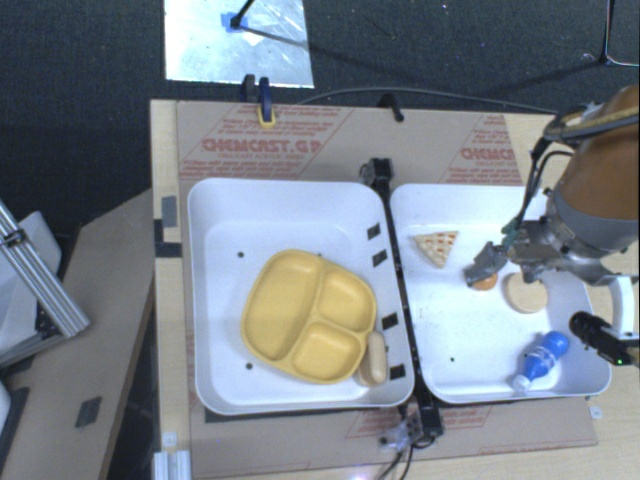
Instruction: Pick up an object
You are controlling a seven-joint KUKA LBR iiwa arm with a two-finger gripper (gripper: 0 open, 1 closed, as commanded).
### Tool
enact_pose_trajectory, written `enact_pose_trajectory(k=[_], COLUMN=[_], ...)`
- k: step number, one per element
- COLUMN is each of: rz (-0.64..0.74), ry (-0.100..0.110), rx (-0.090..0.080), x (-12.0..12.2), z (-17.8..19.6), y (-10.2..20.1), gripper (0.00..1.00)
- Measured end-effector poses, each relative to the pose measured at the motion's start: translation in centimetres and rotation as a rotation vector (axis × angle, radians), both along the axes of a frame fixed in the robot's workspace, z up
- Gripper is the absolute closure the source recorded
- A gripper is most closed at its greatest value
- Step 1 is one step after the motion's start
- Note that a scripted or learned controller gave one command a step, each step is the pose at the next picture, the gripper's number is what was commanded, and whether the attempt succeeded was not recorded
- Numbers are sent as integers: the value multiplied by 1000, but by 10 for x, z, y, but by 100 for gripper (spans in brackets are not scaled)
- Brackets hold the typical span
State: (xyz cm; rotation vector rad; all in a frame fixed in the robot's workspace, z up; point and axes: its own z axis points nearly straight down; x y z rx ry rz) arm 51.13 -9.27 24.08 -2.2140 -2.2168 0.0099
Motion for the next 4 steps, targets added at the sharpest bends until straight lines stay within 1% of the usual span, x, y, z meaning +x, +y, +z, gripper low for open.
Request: enact_pose_trajectory(k=[1, 2, 3, 4], rz=[2, 0, 0, 0], ry=[-13, -8, -9, -6], rx=[-2, -1, -1, 0], x=[2, 2, 12, 1], z=[6, -36, -93, -145], y=[0, 3, 5, 7], gripper=[0, 0, 0, 0])
